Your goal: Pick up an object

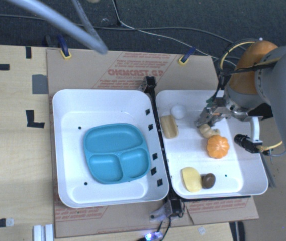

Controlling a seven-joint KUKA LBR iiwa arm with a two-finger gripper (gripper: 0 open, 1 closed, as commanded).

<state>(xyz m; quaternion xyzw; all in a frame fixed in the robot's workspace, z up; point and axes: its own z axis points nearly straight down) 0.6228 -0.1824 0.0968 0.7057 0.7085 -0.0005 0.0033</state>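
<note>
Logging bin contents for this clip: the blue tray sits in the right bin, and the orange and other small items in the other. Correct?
Not quite. The camera view shows the blue tray in the left bin, not the right. The orange and the other small items lie in the right bin, where the gripper is.

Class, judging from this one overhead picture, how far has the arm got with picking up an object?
Done: the gripper has reached into the right bin. In hand: it sits low over a small tan object. Left: nothing looks lifted; the orange rests on the bin floor.
</note>
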